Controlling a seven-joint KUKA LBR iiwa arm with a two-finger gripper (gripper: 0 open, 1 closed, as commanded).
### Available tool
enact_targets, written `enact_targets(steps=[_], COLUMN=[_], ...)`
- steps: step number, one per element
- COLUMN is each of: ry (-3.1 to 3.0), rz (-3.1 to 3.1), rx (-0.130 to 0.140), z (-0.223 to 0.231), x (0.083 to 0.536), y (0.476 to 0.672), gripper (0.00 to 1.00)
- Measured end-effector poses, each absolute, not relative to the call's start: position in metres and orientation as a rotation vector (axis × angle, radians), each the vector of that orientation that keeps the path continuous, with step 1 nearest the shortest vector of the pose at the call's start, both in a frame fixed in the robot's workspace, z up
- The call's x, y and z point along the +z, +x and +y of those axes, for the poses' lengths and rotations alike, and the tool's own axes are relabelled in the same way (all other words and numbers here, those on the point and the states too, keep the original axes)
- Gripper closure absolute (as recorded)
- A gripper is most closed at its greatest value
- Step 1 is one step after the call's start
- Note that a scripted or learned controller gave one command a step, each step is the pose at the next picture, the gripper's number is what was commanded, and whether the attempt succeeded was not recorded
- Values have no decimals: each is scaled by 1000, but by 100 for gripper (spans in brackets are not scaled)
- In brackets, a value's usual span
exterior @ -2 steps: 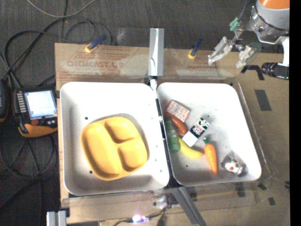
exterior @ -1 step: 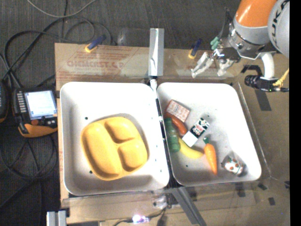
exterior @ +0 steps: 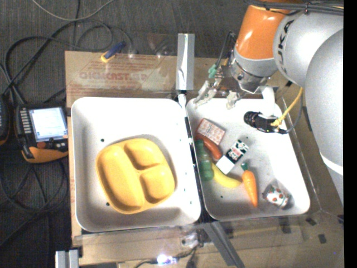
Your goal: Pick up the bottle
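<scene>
Pincer (exterior: 216,92): you see it open, holding nothing, hovering at the right bin's (exterior: 298,202) upper-left rim.
Bottle (exterior: 204,159): green, untouched along the bin's left wall; descent and grasp remain.

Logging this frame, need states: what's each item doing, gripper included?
Gripper: open, above right bin's far-left corner, holding nothing.
Bottle: lying flat in right bin, against its left wall.
Carrot: lying flat.
Banana: lying flat.
Yellow tray: right way up, in left bin.

faint reddish print on the cardboard sheet (exterior: 120,76), too blurred to read
</scene>
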State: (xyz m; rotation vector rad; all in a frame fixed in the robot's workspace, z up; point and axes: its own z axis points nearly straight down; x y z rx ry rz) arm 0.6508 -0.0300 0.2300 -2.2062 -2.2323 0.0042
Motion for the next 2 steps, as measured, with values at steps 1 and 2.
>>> enact_targets(steps=[1, 2], ry=[-1881, -2062], rz=[-2517, -2370], rx=[3, 2], z=[-45, 10], x=[241, 335], y=[668, 601], gripper=[0, 0])
